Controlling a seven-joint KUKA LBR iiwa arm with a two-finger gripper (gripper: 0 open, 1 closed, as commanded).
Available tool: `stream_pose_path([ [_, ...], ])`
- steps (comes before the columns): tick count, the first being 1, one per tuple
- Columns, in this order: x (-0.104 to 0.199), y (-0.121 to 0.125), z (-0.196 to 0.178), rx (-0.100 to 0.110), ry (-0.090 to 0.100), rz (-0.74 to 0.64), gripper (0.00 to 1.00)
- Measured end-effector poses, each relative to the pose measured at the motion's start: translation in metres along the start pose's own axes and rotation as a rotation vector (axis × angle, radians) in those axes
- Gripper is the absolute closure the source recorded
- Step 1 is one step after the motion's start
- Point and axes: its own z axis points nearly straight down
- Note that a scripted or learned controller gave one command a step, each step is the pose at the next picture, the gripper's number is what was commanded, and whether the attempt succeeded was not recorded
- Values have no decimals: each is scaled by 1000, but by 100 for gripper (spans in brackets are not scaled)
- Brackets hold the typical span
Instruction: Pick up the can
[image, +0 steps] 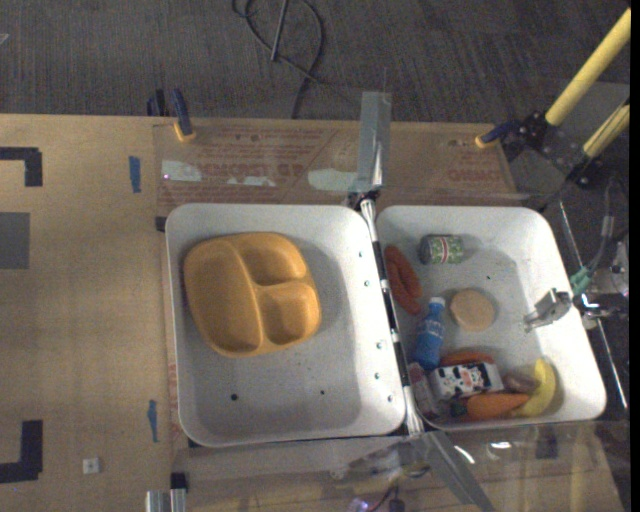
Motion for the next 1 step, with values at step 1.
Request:
stream_pose_path([
  [1,36,84,42,-2,-1,121,0],
])
